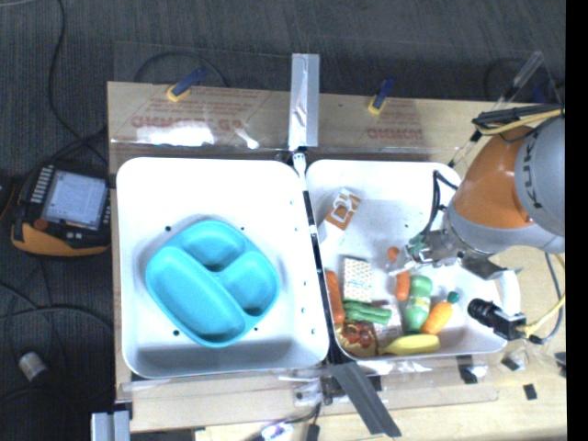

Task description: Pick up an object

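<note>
A: Where is the gripper?

B: Low in the right bin, just above the toy food heaped at its near edge. Whether it is spread or pressed together I cannot tell.

A: What is nearest?

B: A small orange carrot and a green vegetable, touching each other. Both look like light, hard, smooth plastic, likely slippery.

A: Best hold?

B: Across the carrot's narrow middle, I judge; neighbours crowd it. The left bin carries a blue dish.

Toy food pile in right bin's near corner: carrots, greens, banana, packets.
</note>
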Robot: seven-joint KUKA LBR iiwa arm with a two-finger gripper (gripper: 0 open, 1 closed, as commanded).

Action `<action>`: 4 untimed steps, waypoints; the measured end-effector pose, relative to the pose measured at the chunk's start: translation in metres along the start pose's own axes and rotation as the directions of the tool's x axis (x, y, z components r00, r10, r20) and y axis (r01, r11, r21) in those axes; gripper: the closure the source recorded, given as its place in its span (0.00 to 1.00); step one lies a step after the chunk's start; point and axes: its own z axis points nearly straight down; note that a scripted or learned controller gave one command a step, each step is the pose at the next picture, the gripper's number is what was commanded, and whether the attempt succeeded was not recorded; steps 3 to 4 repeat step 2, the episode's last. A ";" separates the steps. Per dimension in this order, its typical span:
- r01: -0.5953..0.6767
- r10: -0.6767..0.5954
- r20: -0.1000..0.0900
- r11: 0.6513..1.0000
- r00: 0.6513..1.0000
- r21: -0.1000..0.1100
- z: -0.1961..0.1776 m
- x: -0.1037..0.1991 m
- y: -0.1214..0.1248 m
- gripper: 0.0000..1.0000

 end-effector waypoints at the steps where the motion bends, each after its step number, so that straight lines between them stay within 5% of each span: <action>1: -0.209 0.209 0.001 0.978 0.978 -0.007 0.016 0.007 -0.038 1.00; 2: -0.315 0.315 0.003 0.949 0.949 0.017 -0.110 0.084 -0.035 1.00; 4: -0.315 0.315 0.003 0.949 0.949 0.017 -0.110 0.084 -0.035 1.00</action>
